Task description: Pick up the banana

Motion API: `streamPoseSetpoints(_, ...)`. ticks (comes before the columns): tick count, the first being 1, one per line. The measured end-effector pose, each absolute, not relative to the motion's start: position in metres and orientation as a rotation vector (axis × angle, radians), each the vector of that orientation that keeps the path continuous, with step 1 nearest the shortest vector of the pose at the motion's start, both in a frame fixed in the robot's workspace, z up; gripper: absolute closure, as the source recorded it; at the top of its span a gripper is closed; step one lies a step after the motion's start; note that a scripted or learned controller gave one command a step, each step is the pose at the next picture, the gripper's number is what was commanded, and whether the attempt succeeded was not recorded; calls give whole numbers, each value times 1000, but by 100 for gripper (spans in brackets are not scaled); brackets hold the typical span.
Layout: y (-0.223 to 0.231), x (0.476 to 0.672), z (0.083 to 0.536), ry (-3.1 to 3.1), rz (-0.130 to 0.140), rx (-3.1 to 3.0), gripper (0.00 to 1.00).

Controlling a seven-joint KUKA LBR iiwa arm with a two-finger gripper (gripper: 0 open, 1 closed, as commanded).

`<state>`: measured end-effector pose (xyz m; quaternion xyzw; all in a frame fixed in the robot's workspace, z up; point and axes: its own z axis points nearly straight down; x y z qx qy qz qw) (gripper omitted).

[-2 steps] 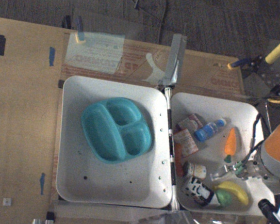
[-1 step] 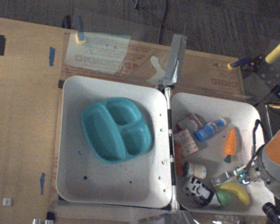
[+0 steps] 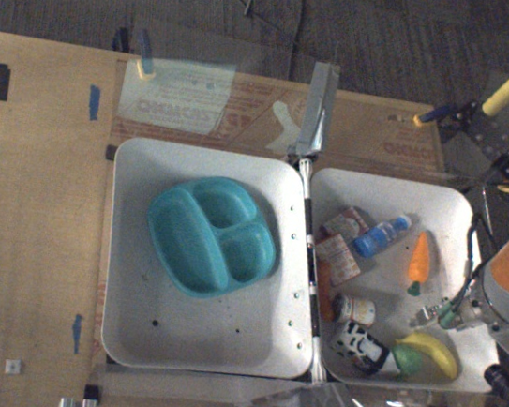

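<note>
Curved yellow banana sits near front right corner of right shallow white bin, touching green round thing. Metal gripper hovers just above banana, can't tell finger state tbh. Teal divided plate in left bin.

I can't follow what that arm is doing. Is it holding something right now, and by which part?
Nothing is held. The gripper hangs above the right bin, with the banana lying apart just below it, beside the carrot.

Divided plate in left bin — banana in right bin.
</note>
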<state>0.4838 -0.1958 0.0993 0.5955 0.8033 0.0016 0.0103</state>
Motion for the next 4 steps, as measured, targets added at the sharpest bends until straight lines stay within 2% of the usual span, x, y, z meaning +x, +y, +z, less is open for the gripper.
streamPoseSetpoints(1, -196, 484, 99, 2507, 5, 1860, 0)
streamPoseSetpoints(2, -214, 486, 90, 2146, 28, 2299, 0)
streamPoseSetpoints(3, -220, 485, 99, 2131, 13, 2292, 100)
streamPoseSetpoints(4, -215, 486, 99, 2145, 21, 2294, 0)
